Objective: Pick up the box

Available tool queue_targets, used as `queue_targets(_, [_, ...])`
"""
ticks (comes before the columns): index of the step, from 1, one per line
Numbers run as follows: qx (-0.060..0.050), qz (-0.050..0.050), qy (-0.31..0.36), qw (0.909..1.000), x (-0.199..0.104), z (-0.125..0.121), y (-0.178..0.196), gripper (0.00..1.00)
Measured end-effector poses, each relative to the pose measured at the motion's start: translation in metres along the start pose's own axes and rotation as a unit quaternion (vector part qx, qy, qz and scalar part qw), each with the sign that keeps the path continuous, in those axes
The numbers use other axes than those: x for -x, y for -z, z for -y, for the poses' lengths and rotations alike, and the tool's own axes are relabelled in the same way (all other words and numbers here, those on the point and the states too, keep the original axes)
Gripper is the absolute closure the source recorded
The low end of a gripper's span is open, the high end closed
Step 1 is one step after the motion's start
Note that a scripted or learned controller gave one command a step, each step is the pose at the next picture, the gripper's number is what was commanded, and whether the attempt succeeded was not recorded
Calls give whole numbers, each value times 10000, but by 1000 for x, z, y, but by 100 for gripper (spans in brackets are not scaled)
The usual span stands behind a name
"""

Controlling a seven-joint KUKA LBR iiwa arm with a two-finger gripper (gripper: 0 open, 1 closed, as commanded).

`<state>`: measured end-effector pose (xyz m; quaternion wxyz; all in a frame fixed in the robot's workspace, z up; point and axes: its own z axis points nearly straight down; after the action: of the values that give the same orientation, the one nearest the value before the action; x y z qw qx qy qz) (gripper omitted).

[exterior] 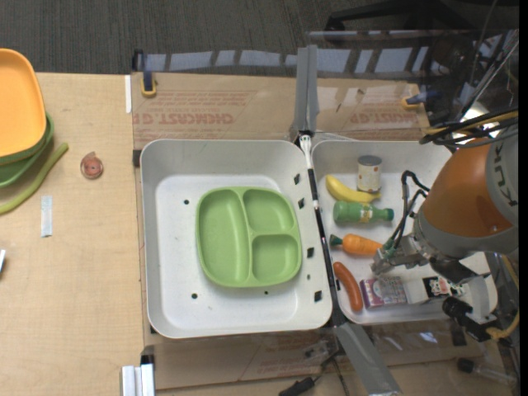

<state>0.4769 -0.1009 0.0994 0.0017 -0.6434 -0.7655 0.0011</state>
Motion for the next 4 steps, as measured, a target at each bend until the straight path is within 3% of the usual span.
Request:
queue_targets(1, [1,1,0,10000,0,0,0,0])
queue_targets(2, [-4,2,-8,10000,1,0,8,100])
queue_targets(3, [-5,1,-9,10000,1,0,8,0])
queue_targets(4, [-10,3,-14,10000,1,0,17,100])
